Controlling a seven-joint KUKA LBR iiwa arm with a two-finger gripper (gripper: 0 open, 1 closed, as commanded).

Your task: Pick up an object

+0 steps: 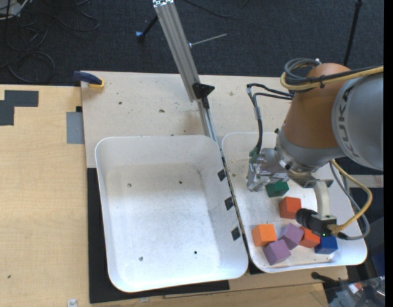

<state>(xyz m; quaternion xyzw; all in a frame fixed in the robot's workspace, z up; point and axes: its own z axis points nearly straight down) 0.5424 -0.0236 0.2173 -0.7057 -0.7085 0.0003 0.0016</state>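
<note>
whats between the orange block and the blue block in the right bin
In the camera view, two purple blocks lie between the orange block and the blue block.

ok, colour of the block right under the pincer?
Dark green block, seen in the camera view.

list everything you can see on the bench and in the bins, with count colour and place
left bin: 1, white, left half of the bench
right bin: 1, white, beside the left bin, holds all the blocks
orange blocks: 3, orange, one at the front left of the pile, one higher up at, one partly hidden at
purple blocks: 2, purple, front of the right bin, second at
blue block: 1, blue, front right corner
green block: 1, dark green, just below the gripper
metal bar: 1, silver, slanting from the top toward the bins
clamp: 1, blue and yellow, bench's far left corner
arm: 1, grey and orange, over the right bin
gripper: 1, metal, above the green block
</note>
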